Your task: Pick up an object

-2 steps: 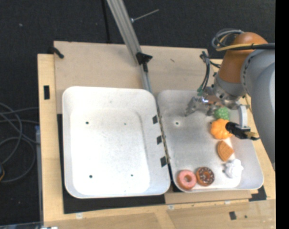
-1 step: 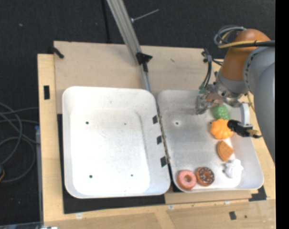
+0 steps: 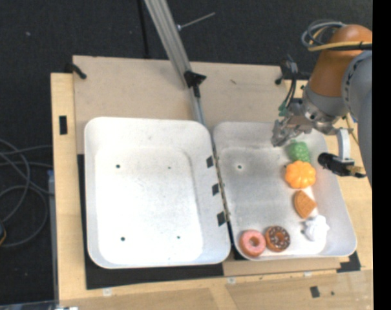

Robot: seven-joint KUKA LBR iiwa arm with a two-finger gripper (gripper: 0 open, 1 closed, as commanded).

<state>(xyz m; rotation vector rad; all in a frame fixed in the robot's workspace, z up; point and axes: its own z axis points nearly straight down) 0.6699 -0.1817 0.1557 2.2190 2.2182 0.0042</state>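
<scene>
Grey arm (image 3: 337, 63) with orange band reaching in from right, wrist bent down; gripper (image 3: 284, 134) pointing downward

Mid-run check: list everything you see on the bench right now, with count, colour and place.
Bins: 2, white, side by side on the bench.
Green toy: 1, green, right bin, far right part, beside the gripper.
Pumpkin toy: 1, orange, right bin, just nearer than the green toy.
Biscuit-like piece: 1, orange-brown, right bin, near the right wall.
White lump: 1, white, right bin, near right corner.
Doughnuts: 2, pink and dark brown, right bin, near edge.
Bench: 1, tan.
Pole: 1, grey, slanting over the far edge.
Arm: 1, grey and orange, from the right.
Gripper: 1, dark, over the right bin's far part.
</scene>
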